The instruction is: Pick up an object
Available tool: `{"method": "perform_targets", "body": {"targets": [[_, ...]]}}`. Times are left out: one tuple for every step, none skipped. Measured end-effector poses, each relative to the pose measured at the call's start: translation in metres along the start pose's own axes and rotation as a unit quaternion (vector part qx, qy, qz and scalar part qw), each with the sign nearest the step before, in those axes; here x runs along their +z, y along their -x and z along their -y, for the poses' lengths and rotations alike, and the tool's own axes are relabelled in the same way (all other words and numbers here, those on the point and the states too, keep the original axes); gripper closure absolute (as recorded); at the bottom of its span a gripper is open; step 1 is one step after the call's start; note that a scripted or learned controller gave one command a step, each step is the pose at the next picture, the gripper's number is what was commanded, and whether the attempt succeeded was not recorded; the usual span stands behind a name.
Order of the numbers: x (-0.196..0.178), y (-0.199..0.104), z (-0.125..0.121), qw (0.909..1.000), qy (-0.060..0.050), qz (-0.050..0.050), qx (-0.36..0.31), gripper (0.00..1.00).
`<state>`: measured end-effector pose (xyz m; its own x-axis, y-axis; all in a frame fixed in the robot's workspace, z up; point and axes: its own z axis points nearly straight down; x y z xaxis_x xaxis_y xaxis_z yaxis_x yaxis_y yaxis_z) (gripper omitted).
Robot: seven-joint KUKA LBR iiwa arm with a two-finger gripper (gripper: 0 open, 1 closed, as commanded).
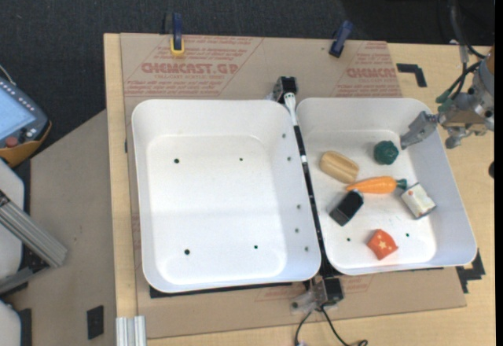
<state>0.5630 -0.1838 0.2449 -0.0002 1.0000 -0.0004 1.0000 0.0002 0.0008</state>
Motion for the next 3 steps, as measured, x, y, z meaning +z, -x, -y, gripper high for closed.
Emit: {"method": "perform_targets", "body": {"targets": [[0.109, -0.053, 0.006, 1.0, -0.006, -0.003, -0.002, 0.0], [0.083, -0.077, 0.006, 1.0, 0.001, 0.0, -0.001, 0.0], [0.136, -0.091, 0.028, 1.0, -0.004, -0.002, 0.0, 0.0]]}}
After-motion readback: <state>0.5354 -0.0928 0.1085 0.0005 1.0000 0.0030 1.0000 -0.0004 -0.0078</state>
